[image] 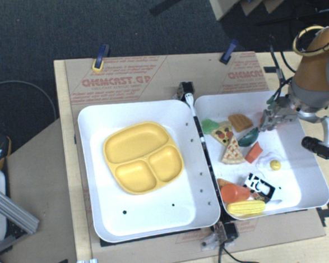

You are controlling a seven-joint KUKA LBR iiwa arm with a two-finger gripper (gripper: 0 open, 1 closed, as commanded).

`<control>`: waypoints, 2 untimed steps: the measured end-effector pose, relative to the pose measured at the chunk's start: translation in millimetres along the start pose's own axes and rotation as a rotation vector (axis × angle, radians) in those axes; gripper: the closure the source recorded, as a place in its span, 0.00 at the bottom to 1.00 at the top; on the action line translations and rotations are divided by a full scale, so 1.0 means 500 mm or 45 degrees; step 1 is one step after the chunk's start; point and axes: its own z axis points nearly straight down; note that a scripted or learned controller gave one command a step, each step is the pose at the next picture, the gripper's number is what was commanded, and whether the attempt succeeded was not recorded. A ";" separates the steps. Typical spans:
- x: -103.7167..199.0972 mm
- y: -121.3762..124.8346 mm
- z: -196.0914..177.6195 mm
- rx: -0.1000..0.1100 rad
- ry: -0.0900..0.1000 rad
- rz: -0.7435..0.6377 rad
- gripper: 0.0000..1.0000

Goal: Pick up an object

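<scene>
Dark carpet all around, cardboard-topped worktop (pixel 149 73) in the middle carrying two white bins side by side. Left bin (pixel 97 178) mostly taken up by a yellow divided plate (pixel 143 158), probably parked there as a drop-off spot. Right bin (pixel 302 169) piled with toy food: pizza slice (pixel 231 150), toast (pixel 241 121), corn (pixel 246 208). Loads to pick from. Gripper (pixel 270 119) down low at the upper right of that bin, just beside a teal piece (pixel 248 137), so likely going for that one. Open or closed? Can't tell from this angle. Nothing visibly held.
</scene>
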 end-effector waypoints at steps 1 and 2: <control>-0.017 0.004 -0.124 0.011 -0.001 0.003 1.00; -0.018 0.008 -0.230 0.014 0.001 0.002 1.00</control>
